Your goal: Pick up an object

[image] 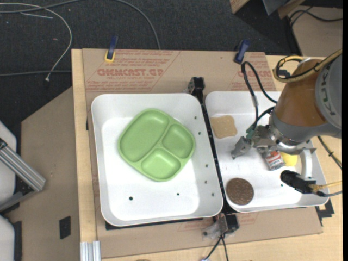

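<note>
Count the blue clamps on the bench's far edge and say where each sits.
2. One blue clamp sits on the far edge above the left bin; the other clamp sits above the right bin. The arm could hide more.

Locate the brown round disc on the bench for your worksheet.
In the camera view, the brown round disc lies in the right bin, at its near left corner, close to the divider between the bins and below the tan square pad.
</note>
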`<state>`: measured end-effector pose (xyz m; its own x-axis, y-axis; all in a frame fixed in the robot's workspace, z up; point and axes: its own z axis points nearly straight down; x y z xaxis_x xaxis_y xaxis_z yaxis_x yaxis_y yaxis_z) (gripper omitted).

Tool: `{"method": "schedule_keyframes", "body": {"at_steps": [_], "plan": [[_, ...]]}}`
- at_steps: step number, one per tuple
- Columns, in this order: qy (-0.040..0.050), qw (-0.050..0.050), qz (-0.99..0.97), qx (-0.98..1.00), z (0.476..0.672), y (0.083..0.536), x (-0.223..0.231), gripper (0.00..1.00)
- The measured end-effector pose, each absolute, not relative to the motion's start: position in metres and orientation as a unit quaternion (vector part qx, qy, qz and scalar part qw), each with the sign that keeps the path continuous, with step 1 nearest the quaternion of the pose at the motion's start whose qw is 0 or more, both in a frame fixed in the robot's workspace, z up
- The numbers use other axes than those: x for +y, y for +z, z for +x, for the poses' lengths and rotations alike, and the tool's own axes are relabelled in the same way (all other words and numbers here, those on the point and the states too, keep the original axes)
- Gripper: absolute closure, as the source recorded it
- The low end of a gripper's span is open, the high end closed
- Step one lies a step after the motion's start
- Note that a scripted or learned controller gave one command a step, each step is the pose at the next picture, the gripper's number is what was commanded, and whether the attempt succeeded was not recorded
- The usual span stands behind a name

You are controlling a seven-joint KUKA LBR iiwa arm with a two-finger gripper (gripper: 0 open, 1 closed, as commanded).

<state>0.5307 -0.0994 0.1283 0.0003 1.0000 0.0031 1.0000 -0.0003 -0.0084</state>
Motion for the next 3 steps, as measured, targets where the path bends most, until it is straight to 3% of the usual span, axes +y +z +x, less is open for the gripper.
{"method": "schedule_keyframes", "body": {"at_steps": [1, 2, 3], "plan": [[-0.0006, 0.001, -0.708, -0.707, 0.533, 0.143, -0.1, 1.0], [-0.0023, -0.003, -0.706, -0.708, 0.542, 0.2, -0.093, 1.0], [-0.0012, -0.001, -0.707, -0.708, 0.543, 0.218, -0.093, 1.0]]}}
